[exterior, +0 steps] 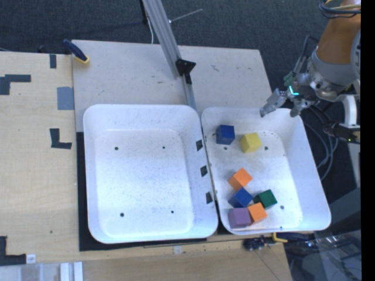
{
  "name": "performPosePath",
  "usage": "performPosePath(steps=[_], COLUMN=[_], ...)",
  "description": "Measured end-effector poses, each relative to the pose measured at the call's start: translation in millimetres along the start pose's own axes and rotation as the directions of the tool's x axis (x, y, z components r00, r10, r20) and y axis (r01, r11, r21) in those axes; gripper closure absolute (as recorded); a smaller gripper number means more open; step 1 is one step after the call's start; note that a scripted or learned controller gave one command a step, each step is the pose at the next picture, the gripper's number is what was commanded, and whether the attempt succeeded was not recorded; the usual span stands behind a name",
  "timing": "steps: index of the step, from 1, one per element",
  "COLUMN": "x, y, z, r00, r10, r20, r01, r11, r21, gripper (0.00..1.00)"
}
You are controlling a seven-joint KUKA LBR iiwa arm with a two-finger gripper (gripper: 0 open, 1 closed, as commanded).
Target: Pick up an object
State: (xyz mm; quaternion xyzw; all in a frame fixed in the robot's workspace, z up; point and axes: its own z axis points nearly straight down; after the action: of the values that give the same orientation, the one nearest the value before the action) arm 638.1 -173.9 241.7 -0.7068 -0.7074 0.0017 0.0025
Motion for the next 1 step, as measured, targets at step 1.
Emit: performPosePath(steps=[1], x=[-0.1], y=[0.8], z=[-3.4], r00=[1.000], r10=[-0.001], r20=[0.002], r01=[0.001], r11=[1.000], r21=[-0.004], gripper=[0.00])
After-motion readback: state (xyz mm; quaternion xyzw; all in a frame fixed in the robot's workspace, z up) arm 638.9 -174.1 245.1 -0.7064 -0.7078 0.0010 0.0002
